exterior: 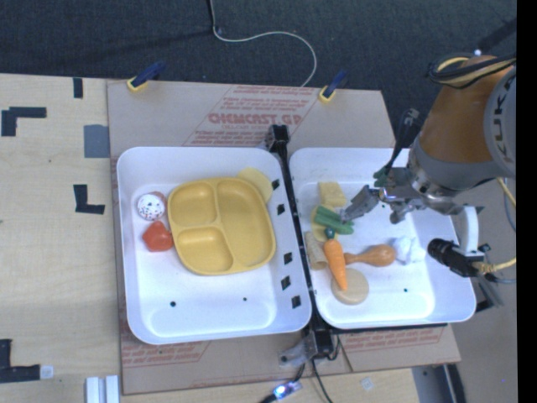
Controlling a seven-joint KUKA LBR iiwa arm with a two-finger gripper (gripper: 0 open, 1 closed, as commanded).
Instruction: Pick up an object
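Cardboard (252,120) underlies two white bins (134,225) on wooden bench (50,250), dark floor (101,15) beyond.

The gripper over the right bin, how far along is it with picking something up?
Done: the gripper has reached into the right white bin, beside the green toy vegetable. In hand: nothing visibly held. Left: grasping and lifting; the orange toy carrot and green vegetable lie on the bin floor.

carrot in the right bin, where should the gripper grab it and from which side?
Grip the carrot across its orange body, near mid-length, coming straight down. It lies lengthwise, green top toward the far side, so close the fingers across its narrow width. Likely tight: the wooden spoon and a tan disc sit against its lower half, so aim slightly above them.
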